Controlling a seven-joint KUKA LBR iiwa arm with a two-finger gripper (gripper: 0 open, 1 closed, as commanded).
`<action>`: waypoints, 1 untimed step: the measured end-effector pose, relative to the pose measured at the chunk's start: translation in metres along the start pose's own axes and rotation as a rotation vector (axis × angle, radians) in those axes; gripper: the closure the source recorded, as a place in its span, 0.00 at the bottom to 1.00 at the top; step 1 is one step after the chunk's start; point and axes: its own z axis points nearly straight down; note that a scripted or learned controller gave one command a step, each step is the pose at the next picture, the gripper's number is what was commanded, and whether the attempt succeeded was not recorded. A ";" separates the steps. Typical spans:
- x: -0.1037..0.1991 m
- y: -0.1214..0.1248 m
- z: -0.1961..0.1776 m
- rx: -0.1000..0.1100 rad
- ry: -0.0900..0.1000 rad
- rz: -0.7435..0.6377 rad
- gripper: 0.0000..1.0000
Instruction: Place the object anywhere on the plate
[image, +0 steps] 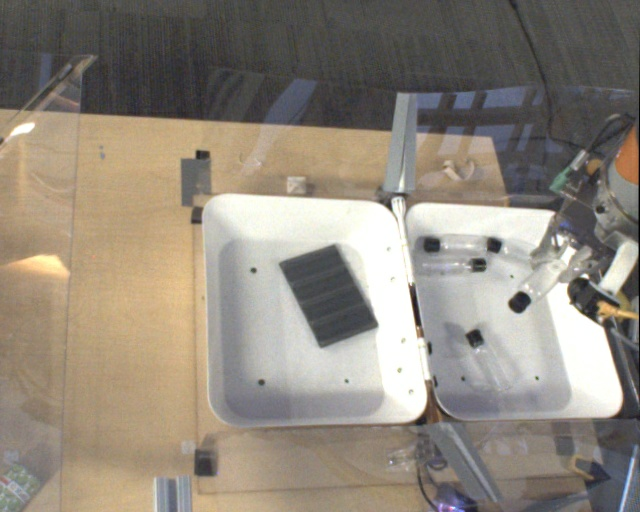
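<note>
Wooden worktop (120, 300) bears two white bins; the dark ribbed plate (328, 295) lies in the left bin (230, 400). Over the right bin (600, 400), the gripper (545, 272) pinches a clear black-capped vial (530, 288) between its jaws.

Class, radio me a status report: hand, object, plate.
Hand over right bin, gripping clear black-capped vial. Dark ribbed rectangular plate lies in left bin. Path looks clear.

Wooden bench (120, 330), two white bins side by side, left bin (225, 300), right bin (590, 390)

Two white bins (225, 300), one dark plate (328, 295), four clear vials (460, 244).
</note>
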 end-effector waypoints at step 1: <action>0.042 0.020 -0.045 0.003 -0.002 0.256 1.00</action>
